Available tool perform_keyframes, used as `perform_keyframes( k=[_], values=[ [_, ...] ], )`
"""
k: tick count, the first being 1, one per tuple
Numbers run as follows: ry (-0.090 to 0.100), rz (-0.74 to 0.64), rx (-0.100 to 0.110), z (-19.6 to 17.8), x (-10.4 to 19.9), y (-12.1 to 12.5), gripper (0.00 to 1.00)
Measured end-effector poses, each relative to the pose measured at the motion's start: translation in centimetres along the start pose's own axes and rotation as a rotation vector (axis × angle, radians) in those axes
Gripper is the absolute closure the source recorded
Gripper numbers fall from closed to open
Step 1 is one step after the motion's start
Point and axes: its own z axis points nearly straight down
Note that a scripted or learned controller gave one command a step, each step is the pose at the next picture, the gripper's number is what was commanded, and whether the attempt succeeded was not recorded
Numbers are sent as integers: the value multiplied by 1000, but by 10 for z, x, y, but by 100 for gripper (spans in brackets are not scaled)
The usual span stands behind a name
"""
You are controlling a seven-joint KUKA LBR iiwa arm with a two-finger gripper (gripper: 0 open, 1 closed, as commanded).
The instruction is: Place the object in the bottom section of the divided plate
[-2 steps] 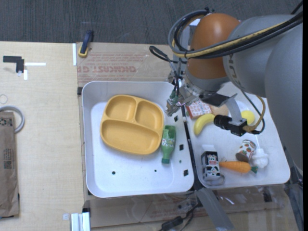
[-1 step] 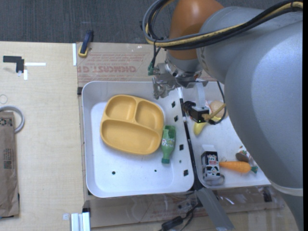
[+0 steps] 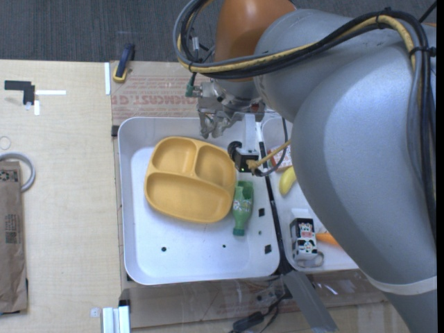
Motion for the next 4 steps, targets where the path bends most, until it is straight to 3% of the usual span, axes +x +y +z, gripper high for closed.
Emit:
perform_keyframes(
  k=[1,2,3,4],
  values=[
    [0,371,0,-130,69,-2,100],
    [-1,698,1,-132,70,-2,100],
    [2,1291,0,-68,73,-19,100],
    [0,1129,0,25,71,-38,100]
  ],
)
